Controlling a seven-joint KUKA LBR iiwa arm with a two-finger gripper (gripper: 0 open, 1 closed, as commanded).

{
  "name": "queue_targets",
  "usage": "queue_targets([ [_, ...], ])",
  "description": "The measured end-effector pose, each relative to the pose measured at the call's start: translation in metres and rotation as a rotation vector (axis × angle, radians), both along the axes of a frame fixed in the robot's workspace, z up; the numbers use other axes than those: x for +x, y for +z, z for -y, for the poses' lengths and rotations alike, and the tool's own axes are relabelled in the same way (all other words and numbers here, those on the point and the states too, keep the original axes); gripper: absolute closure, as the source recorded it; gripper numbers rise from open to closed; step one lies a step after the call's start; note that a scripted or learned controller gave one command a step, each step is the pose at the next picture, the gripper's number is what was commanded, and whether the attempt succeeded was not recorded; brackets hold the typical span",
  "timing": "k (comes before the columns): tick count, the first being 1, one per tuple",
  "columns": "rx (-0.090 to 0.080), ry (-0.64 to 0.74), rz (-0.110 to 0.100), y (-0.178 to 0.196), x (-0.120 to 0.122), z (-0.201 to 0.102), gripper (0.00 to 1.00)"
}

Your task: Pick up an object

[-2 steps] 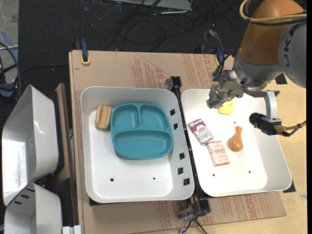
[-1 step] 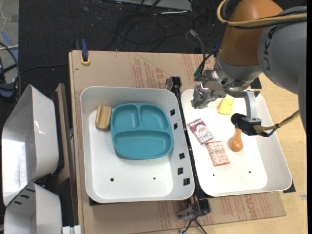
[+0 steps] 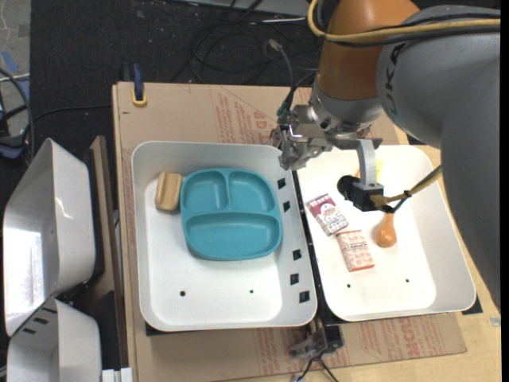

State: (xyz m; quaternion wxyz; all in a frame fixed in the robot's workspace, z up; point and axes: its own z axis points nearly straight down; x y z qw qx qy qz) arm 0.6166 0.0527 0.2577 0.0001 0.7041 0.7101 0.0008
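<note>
Brown cardboard bench, two white bins. We see the metal two-finger gripper over the divider, grip state unclear. Small red-white carton lies in right bin.

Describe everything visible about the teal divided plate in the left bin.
The teal divided plate looks like smooth matte plastic, a rounded rectangle with three compartments: two smaller ones along its far side and one wide one nearer the camera. It lies flat and upright on the floor of the left bin, toward the far half. A tan block sits against its left edge. Nothing lies in its compartments.
</note>
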Motion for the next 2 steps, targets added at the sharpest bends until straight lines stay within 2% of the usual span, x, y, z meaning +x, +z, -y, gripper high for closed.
queue_targets([
  [1,-0.001,-0.002,-0.001,-0.0203,0.011,-0.0397,1.0],
  [2,-0.002,-0.005,-0.001,-0.019,0.0108,-0.0372,0.0],
])
